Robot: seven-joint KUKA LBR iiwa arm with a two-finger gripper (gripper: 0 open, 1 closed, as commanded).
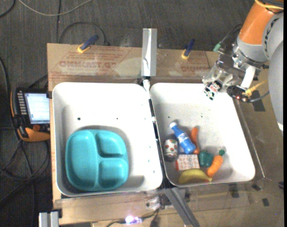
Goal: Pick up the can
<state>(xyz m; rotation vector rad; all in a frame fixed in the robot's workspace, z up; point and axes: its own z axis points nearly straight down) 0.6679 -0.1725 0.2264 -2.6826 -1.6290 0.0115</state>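
Two white bins sit on the surface. Near 6 o'clock in the right bin [238, 141], the can [170, 148] lies touching a blue bottle [182, 138]. It is probably light, rigid and slick; grip across its round body. Whether the gripper [214, 85] at 1 o'clock is wide or narrow, I cannot tell.

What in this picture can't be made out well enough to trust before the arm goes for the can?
- Tool, camera view: too small and cluttered to tell how it is set.
- Can: label too small to read; it lies close to the blue bottle.
- Banana: its upper edge is covered by the small box.
- Arm: cut off by the top edge.
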